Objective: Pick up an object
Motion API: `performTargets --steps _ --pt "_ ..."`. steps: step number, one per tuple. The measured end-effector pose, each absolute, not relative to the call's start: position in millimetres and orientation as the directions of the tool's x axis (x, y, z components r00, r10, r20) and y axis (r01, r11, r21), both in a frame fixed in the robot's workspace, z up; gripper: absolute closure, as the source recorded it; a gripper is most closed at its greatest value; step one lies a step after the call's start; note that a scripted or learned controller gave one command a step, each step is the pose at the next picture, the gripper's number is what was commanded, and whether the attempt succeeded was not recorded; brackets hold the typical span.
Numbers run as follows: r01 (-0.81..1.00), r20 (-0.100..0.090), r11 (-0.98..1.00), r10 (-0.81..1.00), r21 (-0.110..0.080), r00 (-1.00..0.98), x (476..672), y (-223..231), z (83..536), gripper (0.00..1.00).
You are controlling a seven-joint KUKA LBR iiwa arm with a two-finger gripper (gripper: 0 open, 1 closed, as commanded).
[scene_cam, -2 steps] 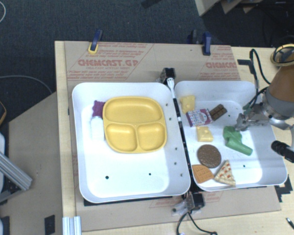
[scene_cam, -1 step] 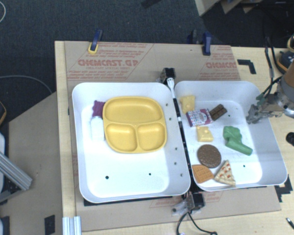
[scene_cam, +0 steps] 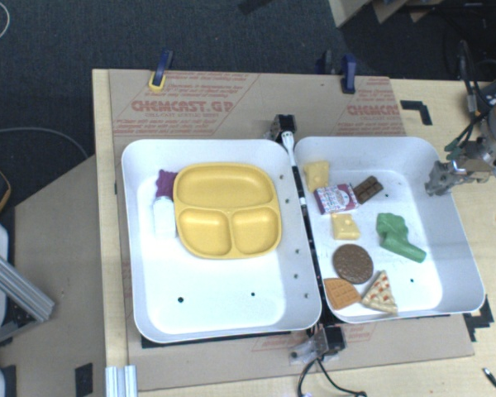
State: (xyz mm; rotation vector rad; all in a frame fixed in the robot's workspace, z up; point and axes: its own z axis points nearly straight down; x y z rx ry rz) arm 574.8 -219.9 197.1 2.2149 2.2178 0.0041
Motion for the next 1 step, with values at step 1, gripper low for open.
performTargets --steps 1 --pt "1.0 -0.003 0.001 1.0 0.006 -0.001 576.1 -220.2 227.3 1.0"
